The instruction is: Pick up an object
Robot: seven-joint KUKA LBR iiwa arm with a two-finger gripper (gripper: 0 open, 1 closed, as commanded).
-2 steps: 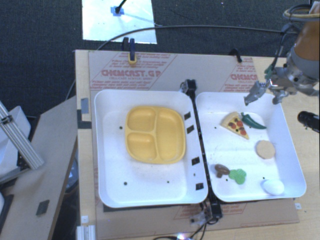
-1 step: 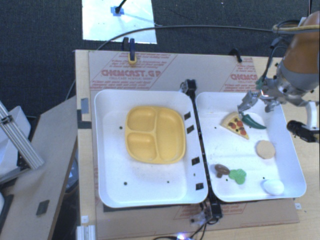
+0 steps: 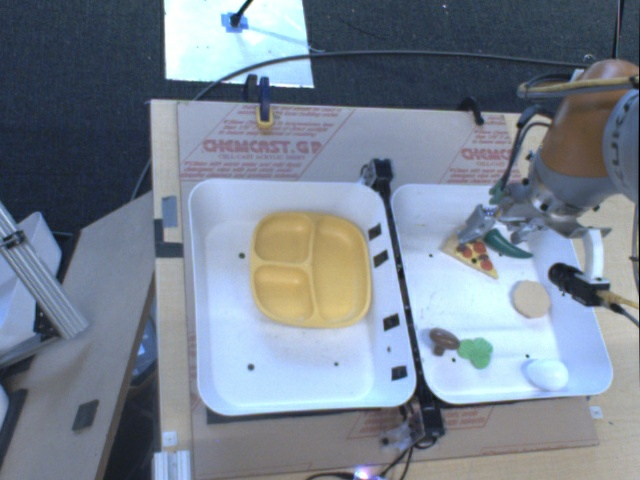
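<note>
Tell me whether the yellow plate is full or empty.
Empty: the yellow plate in the left bin shows all three compartments bare.

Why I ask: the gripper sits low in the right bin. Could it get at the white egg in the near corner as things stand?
Probably yes. The egg lies apart from the green piece and tan cookie, uncovered, though close to the bin wall. The gripper is by the pizza slice.

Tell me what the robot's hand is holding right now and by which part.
Cannot be told: the hand sits at the pointed upper end of the pizza slice, but a grip isn't visible.
</note>
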